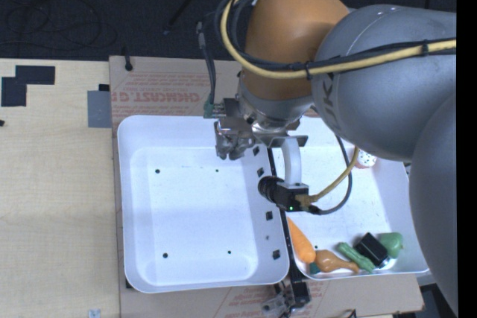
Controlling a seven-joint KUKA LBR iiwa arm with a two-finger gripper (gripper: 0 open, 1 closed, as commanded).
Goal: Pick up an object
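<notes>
My gripper (229, 145) hangs under the orange wrist band, over the far right corner of the left bin (190, 220), close to the wall shared with the right bin (373, 201). Nothing shows between or under it. At the near end of the right bin lie an orange carrot (299, 237), a tan-orange piece (335, 261), a long green piece (356, 256), a small black block (370, 249) and a rounder green object (392, 240), packed close together.
A small white and red thing (366, 159) peeks out beside the arm at the right bin's far side. The grey arm covers much of the right bin. Cardboard (160, 89) lies under both bins, with wooden bench (52, 182) to the left.
</notes>
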